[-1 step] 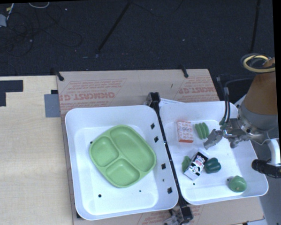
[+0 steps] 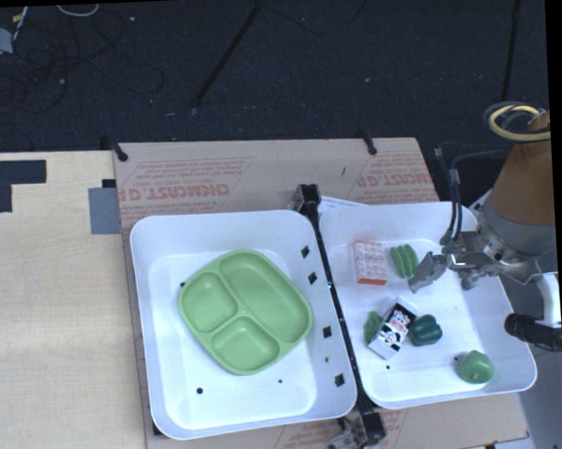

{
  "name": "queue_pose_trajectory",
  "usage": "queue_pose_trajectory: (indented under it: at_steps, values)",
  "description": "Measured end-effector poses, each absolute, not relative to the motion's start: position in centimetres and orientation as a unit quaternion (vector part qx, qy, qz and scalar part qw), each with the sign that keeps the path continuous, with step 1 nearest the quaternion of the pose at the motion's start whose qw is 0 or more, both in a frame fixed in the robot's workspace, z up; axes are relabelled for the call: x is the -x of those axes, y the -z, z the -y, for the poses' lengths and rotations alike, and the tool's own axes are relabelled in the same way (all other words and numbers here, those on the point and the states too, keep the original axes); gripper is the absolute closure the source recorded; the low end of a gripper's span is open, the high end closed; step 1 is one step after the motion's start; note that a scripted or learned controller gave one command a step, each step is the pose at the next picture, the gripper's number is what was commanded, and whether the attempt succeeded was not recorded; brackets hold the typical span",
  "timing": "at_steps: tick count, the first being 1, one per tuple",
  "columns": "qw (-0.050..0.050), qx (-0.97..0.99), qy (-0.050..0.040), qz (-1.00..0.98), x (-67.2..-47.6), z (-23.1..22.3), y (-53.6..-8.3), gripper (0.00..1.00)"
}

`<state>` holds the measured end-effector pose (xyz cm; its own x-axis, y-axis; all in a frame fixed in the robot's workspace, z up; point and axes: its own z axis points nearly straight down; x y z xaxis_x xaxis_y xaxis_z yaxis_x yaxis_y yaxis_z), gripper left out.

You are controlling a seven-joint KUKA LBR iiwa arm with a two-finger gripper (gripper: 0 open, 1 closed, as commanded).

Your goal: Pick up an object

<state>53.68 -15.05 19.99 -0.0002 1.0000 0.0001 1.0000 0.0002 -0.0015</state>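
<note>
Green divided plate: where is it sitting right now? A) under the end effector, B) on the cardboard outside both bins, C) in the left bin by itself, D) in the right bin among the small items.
C. The green divided plate lies flat in the left bin with nothing else around it, while the end effector is over the right bin, near the small green pieces and the orange packet.

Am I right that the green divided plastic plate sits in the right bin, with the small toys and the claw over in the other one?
Not quite. The camera view shows the green divided plastic plate in the left white bin. The small toys, such as the green apple-shaped toy, lie in the right white bin, and the claw hangs there.
</note>
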Motion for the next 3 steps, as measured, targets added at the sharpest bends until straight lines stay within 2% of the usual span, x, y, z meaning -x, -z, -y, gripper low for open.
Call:
queue_pose_trajectory:
  at_steps: [1,2,3]
  values:
    - [0.004,0.707,-0.0022,0.707,-53.1,14.6,-13.7,0.00]
    - [0.001,0.707,-0.0004,0.707,-53.2,14.7,-10.9,0.00]
    - [0.003,0.709,-0.0010,0.705,-53.1,14.7,-11.6,1.00]
